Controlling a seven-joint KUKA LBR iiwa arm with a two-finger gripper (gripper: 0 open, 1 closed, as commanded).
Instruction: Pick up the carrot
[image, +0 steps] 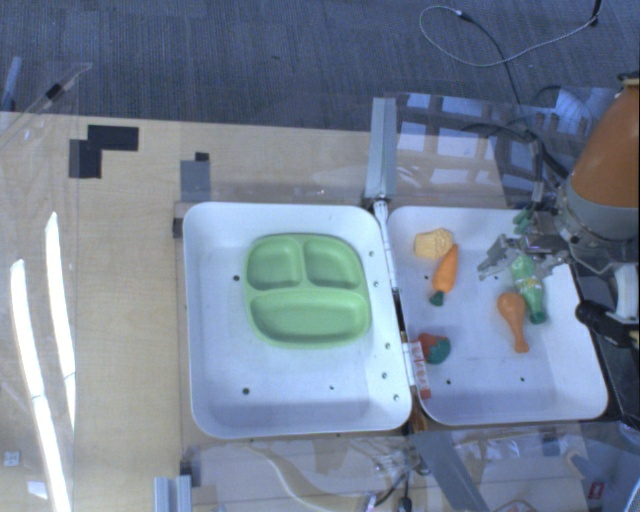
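Note:
The carrot (446, 269) is orange with a green leafy end pointing toward the front. It lies in the right bin (470, 395), in its left half, just below a yellow wedge-shaped piece (434, 243). My gripper (520, 255) hangs over the right half of the same bin, to the right of the carrot and apart from it. Directly beneath the gripper lies a green and white toy vegetable (528, 292); whether the gripper touches it is unclear.
An orange drumstick-shaped toy (513, 318) lies beside the green vegetable. A red and green piece (435, 347) sits near the bin's left wall. The left bin (220, 390) holds a green divided plate (306, 289). The arm's orange band (610, 150) rises at the right.

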